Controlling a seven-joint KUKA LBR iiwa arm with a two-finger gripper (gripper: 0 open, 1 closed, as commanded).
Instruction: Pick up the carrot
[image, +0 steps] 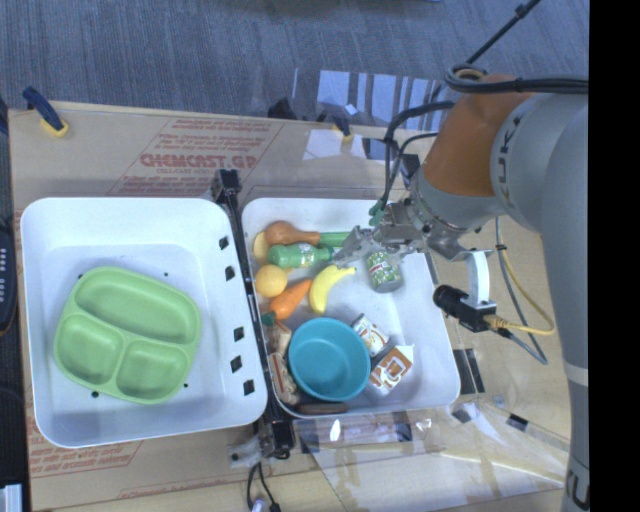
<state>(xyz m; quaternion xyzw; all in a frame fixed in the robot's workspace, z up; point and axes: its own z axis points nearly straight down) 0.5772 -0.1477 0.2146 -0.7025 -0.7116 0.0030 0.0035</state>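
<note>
The carrot (292, 297), a short orange tapered piece, lies in the right bin (430, 310) between a yellow lemon (270, 280) and a banana (330, 285). It rests just above the rim of a blue bowl (328, 358). My gripper (385, 245) hangs over the upper middle of the same bin, to the right of the carrot and above it in the view. It is directly over a small green-labelled can (382, 271). The wrist hides the can's top.
An orange, pear-shaped vegetable with a green end (285, 235) and a green bottle (300, 256) lie near the bin's top left. Small packets (385, 362) sit right of the bowl. The left bin (60, 240) holds a green divided plate (125, 333).
</note>
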